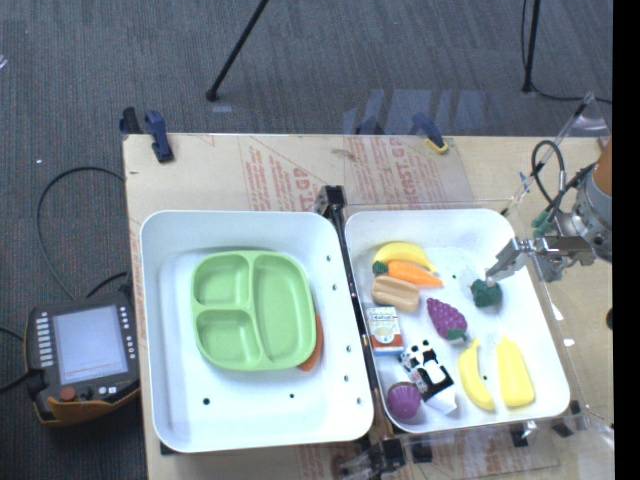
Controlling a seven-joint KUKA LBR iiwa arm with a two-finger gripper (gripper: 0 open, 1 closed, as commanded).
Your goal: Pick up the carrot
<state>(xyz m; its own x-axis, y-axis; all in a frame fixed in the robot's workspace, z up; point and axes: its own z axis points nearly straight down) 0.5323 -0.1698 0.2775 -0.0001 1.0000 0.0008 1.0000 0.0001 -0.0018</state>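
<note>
Fingers of the gripper (503,265) point down and left over the right bin (530,230), their tips just above a small dark green toy, probably broccoli (486,293); whether they stand apart or together I cannot tell (they merge into one grey wedge from this height). Nothing shows between them.

The carrot (414,273) lies well to the left of that spot, near the bin's left wall, orange with a green stub at its left end. It rests against a yellow banana (402,254) on its far side and a hot dog bun (394,292) on its near side, so a clean grasp looks awkward: closing across it would likely nudge one neighbour or the other.

Elsewhere in the same bin sit purple grapes (446,317), a small carton (383,328), a black-and-white cow figure (428,367), a purple round fruit (403,400) and two more yellow pieces (497,373). A green divided plate (252,311) occupies the left bin (165,268).

Judging from this, the arm is poised over the wrong object and needs to travel left.
</note>
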